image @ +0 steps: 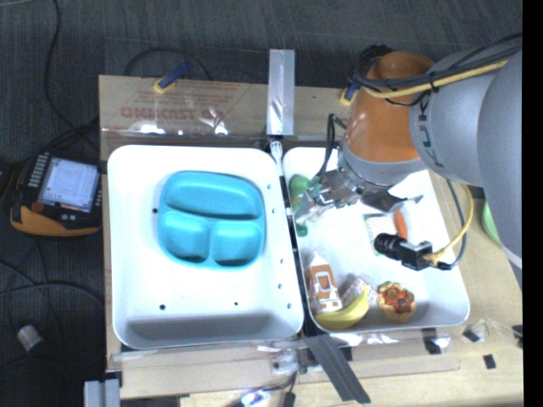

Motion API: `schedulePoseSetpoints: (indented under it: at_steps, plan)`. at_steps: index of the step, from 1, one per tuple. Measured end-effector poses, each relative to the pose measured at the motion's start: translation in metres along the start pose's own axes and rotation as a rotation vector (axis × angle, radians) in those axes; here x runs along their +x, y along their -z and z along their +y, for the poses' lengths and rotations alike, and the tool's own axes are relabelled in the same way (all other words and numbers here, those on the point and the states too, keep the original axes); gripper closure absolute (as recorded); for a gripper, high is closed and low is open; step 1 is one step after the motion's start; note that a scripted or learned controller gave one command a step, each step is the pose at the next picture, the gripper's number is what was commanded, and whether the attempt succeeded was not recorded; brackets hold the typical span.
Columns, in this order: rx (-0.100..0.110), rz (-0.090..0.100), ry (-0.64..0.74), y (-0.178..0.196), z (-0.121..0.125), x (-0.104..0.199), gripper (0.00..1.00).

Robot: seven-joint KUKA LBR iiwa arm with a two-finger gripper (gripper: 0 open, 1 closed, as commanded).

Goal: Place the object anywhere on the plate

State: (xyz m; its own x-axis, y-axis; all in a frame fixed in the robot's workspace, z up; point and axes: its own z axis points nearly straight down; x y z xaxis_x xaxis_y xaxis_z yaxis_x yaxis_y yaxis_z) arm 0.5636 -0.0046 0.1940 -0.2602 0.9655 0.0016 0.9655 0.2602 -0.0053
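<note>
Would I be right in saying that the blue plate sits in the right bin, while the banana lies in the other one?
Not quite: the camera view shows the blue plate in the left bin. The banana does lie in the other one, the right bin.

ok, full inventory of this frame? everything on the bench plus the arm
plate: 1, blue, three compartments, in the left bin
left bin: 1, white, left half of bench
right bin: 1, white, right half of bench
banana: 1, yellow, near edge of right bin
red-and-yellow fruit toy: 1, right of the banana
carton: 1, orange and white, beside the banana
green object: 1, far left corner of right bin, partly hidden
handheld screen: 1, orange-edged, left of bench
arm: 1, grey with orange band, over right bin
gripper: 1, by the green object
</note>
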Motion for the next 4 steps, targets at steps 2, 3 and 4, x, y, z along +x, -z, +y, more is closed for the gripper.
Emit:
schedulePoseSetpoints:
  at_steps: [2, 3, 4]
  plan:
    - [-0.001, -0.005, -0.212, 0.128, 0.05, 0.042, 1.0]
    - [-0.001, -0.005, -0.219, 0.15, 0.084, 0.042, 1.0]
    - [0.001, -0.002, -0.166, 0.032, 0.052, 0.071, 1.0]
